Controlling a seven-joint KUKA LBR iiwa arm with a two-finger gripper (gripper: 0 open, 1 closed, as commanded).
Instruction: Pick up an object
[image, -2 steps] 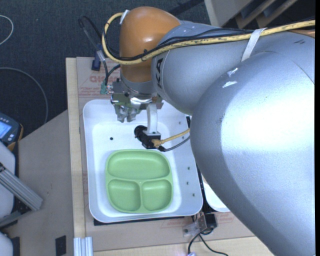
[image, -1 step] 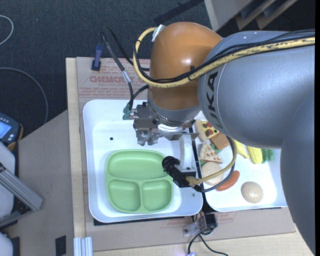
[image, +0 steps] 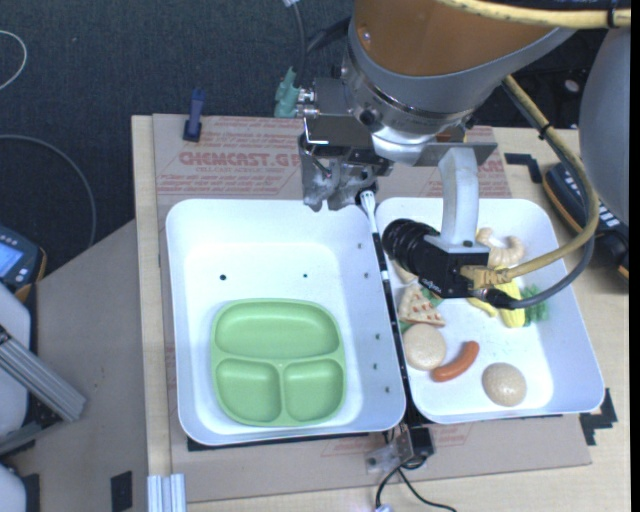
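1. Setting – a brown board (image: 240, 150) printed with red lettering lies on the bench, with dark carpet (image: 80, 60) behind it at the upper left of the frame.
2. Left bin (image: 190, 300) – holds a green divided plate (image: 278, 360) in its lower half; the upper half is bare white floor.
3. Right bin (image: 570, 340) – holds the pickable items: a pizza slice (image: 420, 310), a round tan piece (image: 424, 348) just below it, an orange sausage (image: 455, 362), a second round piece (image: 503, 384), a yellow piece (image: 510, 312) and a pale curved piece (image: 503, 250).
4. Gripper (image: 338, 195) – upper centre of the frame, at the far rim of the left bin beside the shared wall; whether it is open or closed cannot be told, and nothing is seen in it.
5. Open room – the lower right corner of the right bin.
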